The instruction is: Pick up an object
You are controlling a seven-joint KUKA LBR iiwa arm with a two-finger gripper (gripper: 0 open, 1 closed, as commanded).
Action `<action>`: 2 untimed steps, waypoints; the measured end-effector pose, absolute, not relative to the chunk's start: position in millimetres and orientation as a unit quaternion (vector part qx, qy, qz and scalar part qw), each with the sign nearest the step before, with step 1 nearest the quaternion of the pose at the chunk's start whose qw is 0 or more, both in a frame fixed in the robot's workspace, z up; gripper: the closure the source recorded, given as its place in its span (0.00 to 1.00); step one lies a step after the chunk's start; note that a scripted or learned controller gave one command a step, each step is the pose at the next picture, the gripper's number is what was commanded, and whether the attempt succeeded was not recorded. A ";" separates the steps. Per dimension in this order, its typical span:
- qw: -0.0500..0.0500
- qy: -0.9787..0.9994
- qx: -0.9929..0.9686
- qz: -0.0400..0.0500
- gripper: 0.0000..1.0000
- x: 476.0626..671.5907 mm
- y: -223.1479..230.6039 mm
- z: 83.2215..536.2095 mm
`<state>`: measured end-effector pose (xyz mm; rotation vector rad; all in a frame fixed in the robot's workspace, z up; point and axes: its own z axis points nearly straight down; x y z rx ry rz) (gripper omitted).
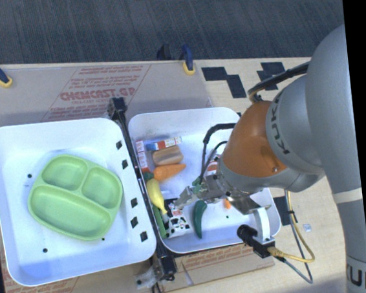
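The right bin (186,117) holds several small objects along its left side. A red, white and blue box (158,143) lies at the back. In front of it are a brown block (167,155) and an orange carrot (169,171). A yellow banana (155,194) rests against the left wall. A green pepper (199,217) and a black-and-white patterned piece (177,225) lie near the front. My gripper (193,195) hangs low over the bin's middle, just above the green pepper and right of the banana. Nothing is visibly held in it.
The left bin (6,194) carries a green divided plate (76,196). A black divider (134,174) runs between the two bins. My arm's orange band (255,148) covers the right part of the right bin. Cables (292,255) trail off the bench's front right.
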<state>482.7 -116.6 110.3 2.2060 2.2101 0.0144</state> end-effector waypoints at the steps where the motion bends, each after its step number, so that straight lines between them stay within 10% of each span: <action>1: 0.010 0.710 0.704 0.004 1.00 483.7 -116.9 120.7; 2: 0.001 0.709 0.705 0.000 1.00 524.0 -144.5 234.8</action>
